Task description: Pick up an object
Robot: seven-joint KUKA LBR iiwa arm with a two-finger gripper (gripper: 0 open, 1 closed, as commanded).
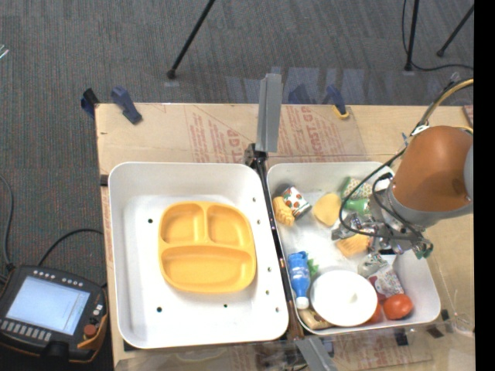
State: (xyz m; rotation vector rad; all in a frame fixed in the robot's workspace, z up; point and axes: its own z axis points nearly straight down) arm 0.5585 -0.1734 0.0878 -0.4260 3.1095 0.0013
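Nothing lifted yet, by the look of it: pick still to be made. Gripper (pixel 380 242) low inside the right bin (pixel 429 284), above the clutter. Jaw opening impossible to tell, wrist hardware in the way; nothing visibly held. Just left of the jaws, a yellow piece (pixel 353 244); just below, a crumpled silver item (pixel 373 267). Further below, white plate (pixel 344 297) and red tomato (pixel 397 306). Well left, the yellow tray (pixel 207 246), in the left bin (pixel 124 284).

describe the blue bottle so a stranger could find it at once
Look in the right bin, along its left wall. The blue bottle lies there, just left of the white plate and below the patterned cup. It is the only blue thing among yellow, green and red pieces.
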